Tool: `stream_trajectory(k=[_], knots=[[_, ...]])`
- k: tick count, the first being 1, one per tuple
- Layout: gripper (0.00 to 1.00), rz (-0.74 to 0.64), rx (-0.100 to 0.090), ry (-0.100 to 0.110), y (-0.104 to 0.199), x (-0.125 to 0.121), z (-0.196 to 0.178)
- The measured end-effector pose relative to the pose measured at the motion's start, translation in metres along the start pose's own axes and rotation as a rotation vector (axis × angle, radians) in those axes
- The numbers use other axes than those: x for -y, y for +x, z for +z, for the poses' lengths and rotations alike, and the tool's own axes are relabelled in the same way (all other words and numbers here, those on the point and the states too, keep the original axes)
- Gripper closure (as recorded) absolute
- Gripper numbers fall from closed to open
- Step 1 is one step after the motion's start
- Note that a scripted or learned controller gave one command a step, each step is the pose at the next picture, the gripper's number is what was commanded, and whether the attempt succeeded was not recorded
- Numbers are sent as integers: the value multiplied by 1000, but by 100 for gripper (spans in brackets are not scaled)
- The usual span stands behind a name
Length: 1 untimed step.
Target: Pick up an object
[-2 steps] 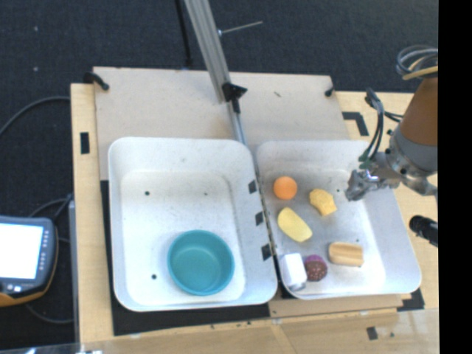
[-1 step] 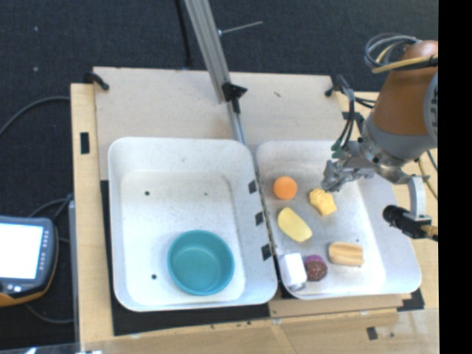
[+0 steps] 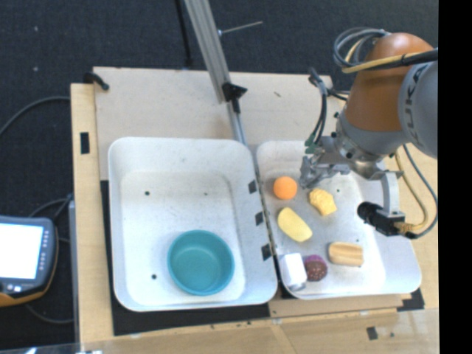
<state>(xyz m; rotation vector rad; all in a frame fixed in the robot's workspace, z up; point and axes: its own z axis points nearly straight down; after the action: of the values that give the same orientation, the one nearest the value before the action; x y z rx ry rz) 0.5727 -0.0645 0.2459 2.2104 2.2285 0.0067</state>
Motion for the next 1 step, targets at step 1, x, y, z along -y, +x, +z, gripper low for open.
stream_trajectory(k=[1], knots=[[100,-1,0,1,59,-3,-5]])
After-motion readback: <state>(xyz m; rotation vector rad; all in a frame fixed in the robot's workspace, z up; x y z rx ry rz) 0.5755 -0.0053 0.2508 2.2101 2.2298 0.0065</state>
